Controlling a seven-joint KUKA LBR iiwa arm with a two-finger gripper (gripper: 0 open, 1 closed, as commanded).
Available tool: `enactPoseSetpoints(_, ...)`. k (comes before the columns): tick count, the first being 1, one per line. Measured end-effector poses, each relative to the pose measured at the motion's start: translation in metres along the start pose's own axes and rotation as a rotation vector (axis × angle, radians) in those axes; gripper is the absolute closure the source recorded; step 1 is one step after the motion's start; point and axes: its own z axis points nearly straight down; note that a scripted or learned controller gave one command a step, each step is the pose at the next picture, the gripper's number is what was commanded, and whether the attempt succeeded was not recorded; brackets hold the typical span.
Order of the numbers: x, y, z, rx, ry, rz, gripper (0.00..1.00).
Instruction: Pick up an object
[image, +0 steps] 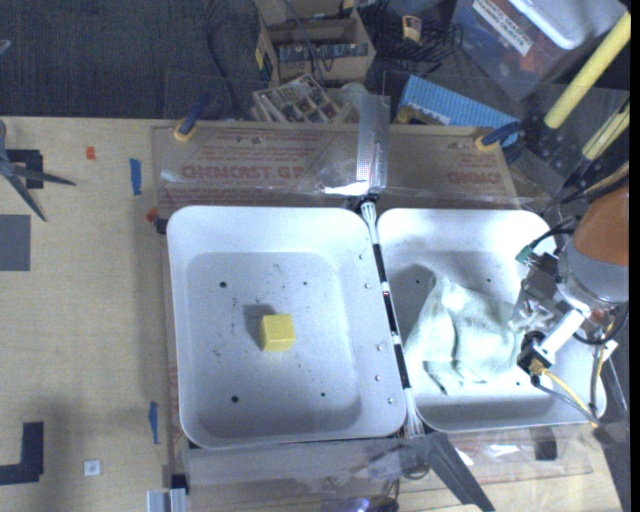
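Wood-toned surface (80, 300) is seen carrying two white bins side by side; cables, boxes and a yellow tube (592, 68) are scattered behind it. One yellow block (278, 332) is held in the left bin (180, 300), near its middle and well apart from the walls. A crumpled pale cloth (465, 335) is held in the right bin (450, 218), bunched toward the right wall.

The pincer (522, 318) is placed low at the right bin's right side, just beside or touching the cloth's edge; contact cannot be confirmed. Whether it is spread or pressed together cannot be told, and nothing is seen gripped.

The step is judged to be a grasp attempt on the cloth, with the task not yet done. A raised fold should be targeted rather than flat fabric, then lifted straight and slowly. Slipping fabric and a knock on the bin wall are judged the main risks.

Blue tape marks (135, 177) and a dark tool (25, 180) are noted on the surface's left part, and a clear sheet (260, 165) behind the bins.
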Motion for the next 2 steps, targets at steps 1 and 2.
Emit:
enactPoseSetpoints(1, -0.022, 0.011, 0.05, -0.003, 0.005, 0.198, 1.0)
enactPoseSetpoints(2, 0.011, 0.022, -0.022, 0.003, 0.001, 0.638, 1.0)
